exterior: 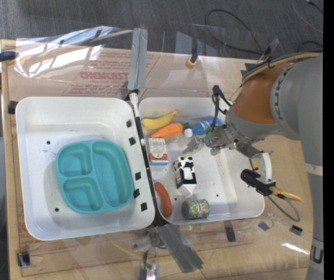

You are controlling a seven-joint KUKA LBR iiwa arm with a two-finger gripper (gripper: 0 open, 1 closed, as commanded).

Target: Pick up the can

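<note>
Two bins sit side by side on the surface [67, 77], and the action is all in the right bin [236, 200]. The can [196, 208] lies on its side near that bin's front wall, just right of a red oblong thing [163, 198] and in front of the black-and-white carton [185, 171]. The arm [271, 101] reaches in from the right, and the jaws [210, 139] hang over the back of the bin by the blue bottle [203, 126], well apart from the can. Whether they stand wide or narrow cannot be told; the wrist hides them.

Plenty could go wrong here. A can on its side will likely roll if a finger nudges it first, and it may run against the front wall or the red thing. The carton stands between the jaws and the can, so a low, straight sweep forward would probably knock it over. The front wall is close, which leaves little room for a finger on that side.

Open floor lies to the can's right, the easiest lane in. The banana [158, 119], carrot [167, 130] and small juice box [158, 151] crowd the back left. The left bin [32, 156] holds a teal tray [94, 176], out of the way.
</note>
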